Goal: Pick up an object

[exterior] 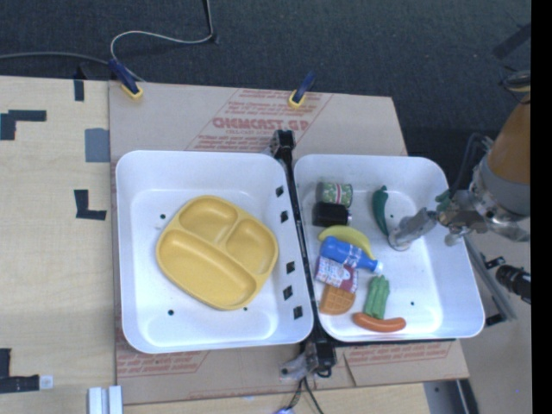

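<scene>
Cardboard covers the tabletop [250, 123] under two white bins. Over the right bin [431, 304] hangs the hand [404, 231], its spread impossible to tell, beside a green pepper [380, 207]; banana [347, 236] and blue bottle [348, 255] lie left.

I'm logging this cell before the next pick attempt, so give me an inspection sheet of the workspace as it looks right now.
Surface: cardboard sheet on the bench, bearing the left bin and the right bin.
Job's things: in the right bin, a green can, a black block, a banana, a blue bottle, a dark green pepper, a green pickle-like toy and a hot dog.
Clutter: a yellow divided tray in the left bin.
Grippers: gripper low over the right bin beside the pepper; nothing seen between its fingers.
Cables: a cable on the carpet behind the bench.
Surroundings: dark carpet; two yellow clamps on the cardboard's far edge.
</scene>
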Robot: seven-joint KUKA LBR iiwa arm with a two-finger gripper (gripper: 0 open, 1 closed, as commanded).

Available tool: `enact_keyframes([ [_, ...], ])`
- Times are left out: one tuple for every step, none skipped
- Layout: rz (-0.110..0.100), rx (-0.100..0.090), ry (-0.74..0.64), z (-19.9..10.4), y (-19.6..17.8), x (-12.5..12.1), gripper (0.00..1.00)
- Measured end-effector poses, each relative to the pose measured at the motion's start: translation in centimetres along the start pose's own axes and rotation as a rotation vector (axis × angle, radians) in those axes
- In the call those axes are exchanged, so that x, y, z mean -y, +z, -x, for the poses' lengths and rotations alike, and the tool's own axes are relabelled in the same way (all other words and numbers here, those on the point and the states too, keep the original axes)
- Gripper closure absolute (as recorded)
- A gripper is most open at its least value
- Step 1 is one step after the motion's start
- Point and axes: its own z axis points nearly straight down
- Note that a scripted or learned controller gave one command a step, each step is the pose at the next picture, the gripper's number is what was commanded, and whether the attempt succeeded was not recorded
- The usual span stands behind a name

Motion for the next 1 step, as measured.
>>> enact_keyframes([
  [0.002,-0.001,0.0,-0.84,11.49,-2.08,0.0],
])
